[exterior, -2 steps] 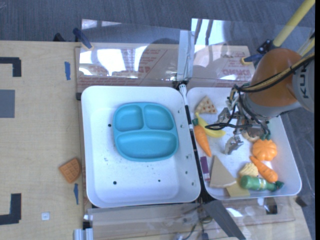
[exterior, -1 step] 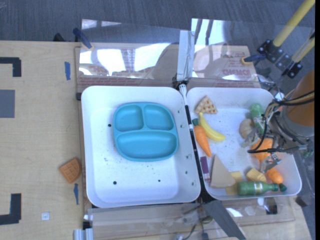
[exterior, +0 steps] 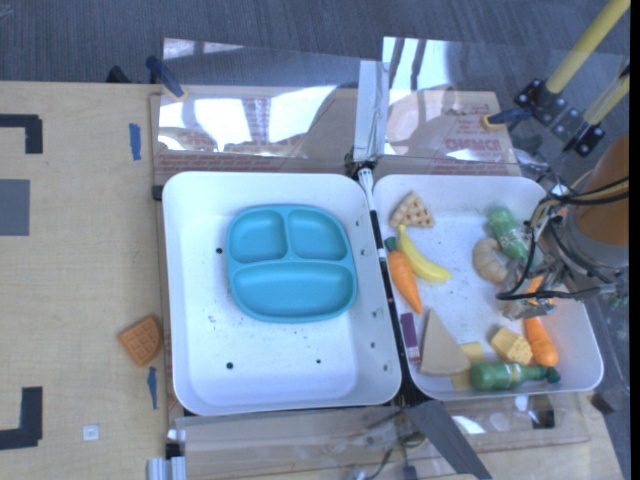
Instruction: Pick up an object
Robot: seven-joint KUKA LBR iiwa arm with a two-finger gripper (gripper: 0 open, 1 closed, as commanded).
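The right bin [exterior: 455, 193] holds several toy foods: a waffle wedge [exterior: 411, 211], a banana [exterior: 424, 259], a carrot [exterior: 404, 280], a brown potato [exterior: 488, 259], a green leafy piece [exterior: 503, 224], a tan cheese wedge [exterior: 438, 348], a yellow block [exterior: 511, 344], a second carrot [exterior: 541, 341] and a green bottle [exterior: 508, 374]. My gripper [exterior: 527, 300] hangs low at the bin's right side, wrapped in black cables, just right of the potato and above the second carrot. Nothing can be seen held in it.
The left bin [exterior: 190, 268] carries a blue divided plate [exterior: 291, 262]. A brown waffle square [exterior: 141, 339] lies on the wooden bench left of the bins. A clear plastic wall [exterior: 300, 98] stands behind both bins. The arm [exterior: 600, 218] fills the right edge.
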